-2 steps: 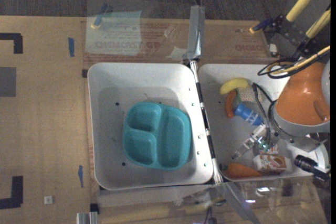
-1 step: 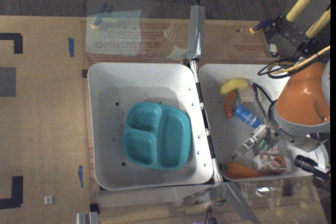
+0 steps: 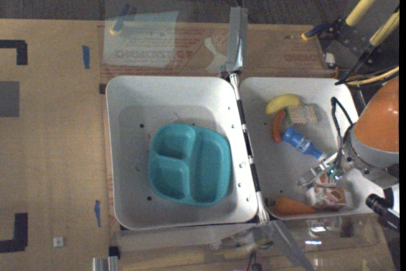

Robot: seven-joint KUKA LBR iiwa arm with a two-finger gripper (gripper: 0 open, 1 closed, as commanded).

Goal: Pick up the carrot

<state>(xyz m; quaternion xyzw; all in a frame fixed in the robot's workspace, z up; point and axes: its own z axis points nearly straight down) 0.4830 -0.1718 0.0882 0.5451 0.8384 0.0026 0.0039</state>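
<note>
Two bins: you have a left bin point(image 3: 120, 155) holding a teal divided tray point(image 3: 189, 164), and a right bin point(image 3: 254, 136) holding everything that matters.
Carrot: the carrot point(image 3: 293, 205) lies flat along the right bin's near edge, close to its near-left corner, long axis running with that edge.
Neighbours: a small printed carton point(image 3: 330, 197) sits just beside the carrot's right end; a blue bottle point(image 3: 301, 142), a banana point(image 3: 283, 103) and a slim orange-red piece point(image 3: 276, 127) lie farther toward the far edge.
Gripper: your gripper point(image 3: 319, 174) hangs over the carton, above and right of the carrot; nothing sits between its fingers, and whether they are parted I cannot tell.
Step in hand: you look to be lining up before the descent.
Doing it well: shift toward the near-left corner, centre over the carrot's middle, and set the fingers across its width.
Watch for: the carton and the bin's near wall crowd the approach, so come down straight.
</note>
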